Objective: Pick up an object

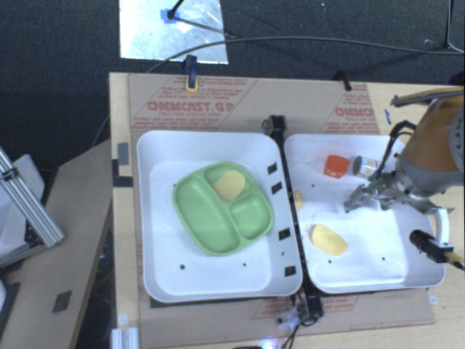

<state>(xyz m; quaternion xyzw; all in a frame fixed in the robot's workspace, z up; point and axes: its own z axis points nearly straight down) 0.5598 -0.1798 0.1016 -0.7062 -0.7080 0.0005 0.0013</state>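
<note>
Arm point(436, 147): cut off by right edge; upper part out of frame.
Gripper point(361, 197): fingers too small and dark to tell apart.
Right bin point(363, 278): far right corner covered by the arm.
Grey item point(361, 166) beside orange block point(336, 166): partly covered, kind unclear.

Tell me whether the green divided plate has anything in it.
Not empty: the green divided plate holds one yellow item in its upper compartment; the other two compartments look bare.

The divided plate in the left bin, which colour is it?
Light green, seen in the camera view.
</note>
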